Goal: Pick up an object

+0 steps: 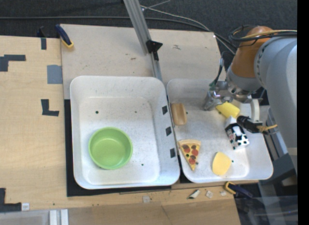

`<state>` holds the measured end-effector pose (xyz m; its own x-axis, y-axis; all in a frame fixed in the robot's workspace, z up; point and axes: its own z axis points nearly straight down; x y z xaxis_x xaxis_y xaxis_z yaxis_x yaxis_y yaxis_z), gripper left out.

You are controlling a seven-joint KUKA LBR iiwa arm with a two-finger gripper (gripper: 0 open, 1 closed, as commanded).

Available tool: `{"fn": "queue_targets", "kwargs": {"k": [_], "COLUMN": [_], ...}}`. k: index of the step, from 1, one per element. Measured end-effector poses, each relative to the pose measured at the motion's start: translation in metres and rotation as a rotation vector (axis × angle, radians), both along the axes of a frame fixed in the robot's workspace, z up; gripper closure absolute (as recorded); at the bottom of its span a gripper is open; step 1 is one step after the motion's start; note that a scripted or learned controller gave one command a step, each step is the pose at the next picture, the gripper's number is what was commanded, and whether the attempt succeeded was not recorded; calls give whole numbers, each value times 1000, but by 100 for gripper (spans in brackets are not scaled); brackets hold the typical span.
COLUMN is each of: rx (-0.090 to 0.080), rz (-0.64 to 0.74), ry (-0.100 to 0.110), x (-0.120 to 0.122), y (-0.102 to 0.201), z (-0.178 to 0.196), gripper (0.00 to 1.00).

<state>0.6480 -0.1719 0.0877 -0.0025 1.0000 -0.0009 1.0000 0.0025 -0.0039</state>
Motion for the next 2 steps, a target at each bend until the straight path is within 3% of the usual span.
{"fn": "queue_targets", "kwargs": {"k": [1, 2], "rx": [0, 1], "rz": [1, -1], "ry": [0, -7], "x": [0, 2], "y": [1, 1], "z": [10, 53], "gripper": [100, 100]}}
